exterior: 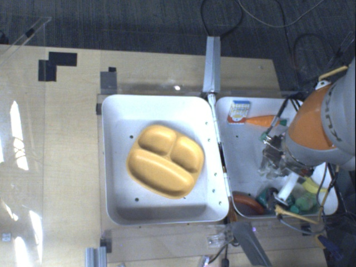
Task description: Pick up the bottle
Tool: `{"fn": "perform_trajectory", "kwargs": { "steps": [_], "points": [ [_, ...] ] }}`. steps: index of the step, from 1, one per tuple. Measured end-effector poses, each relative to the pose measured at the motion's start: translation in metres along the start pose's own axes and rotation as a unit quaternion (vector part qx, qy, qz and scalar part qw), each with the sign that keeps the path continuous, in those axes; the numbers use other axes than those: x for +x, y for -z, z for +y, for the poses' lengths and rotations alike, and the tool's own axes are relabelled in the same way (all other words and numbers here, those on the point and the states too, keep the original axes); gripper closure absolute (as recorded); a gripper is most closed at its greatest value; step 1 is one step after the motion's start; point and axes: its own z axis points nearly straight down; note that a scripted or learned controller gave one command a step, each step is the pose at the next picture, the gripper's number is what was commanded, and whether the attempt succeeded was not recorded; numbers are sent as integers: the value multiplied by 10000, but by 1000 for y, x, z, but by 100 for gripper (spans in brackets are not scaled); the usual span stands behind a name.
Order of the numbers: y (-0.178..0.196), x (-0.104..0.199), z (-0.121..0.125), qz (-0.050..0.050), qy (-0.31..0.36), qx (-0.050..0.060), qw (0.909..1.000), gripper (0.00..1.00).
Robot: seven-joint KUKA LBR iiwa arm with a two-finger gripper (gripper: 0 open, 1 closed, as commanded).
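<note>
Where two bins sit, one bread loaf, one carrot

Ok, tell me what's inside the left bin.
The left bin holds one yellow, lobed bread-like object near its middle, on the white floor. Whatever is beneath that object is covered.

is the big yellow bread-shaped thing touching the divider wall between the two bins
Apart. In the camera view the yellow loaf-shaped object lies mid-floor of the left bin, with a strip of bare white floor plainly visible between its right edge and the divider wall.
</note>
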Motion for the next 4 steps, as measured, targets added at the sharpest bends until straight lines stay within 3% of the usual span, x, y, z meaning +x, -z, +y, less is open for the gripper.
{"fn": "perform_trajectory", "kwargs": {
  "steps": [1, 2, 3, 4],
  "points": [
    [-50, 10, 43, -9, -59, 45, 10000, 100],
    [47, 69, 18, -26, -122, 67, 9999, 100],
    [46, 69, 53, -32, 8, 71, 10000, 100],
    [46, 69, 53, -31, 16, 71, 10000, 0]
  ]
}}
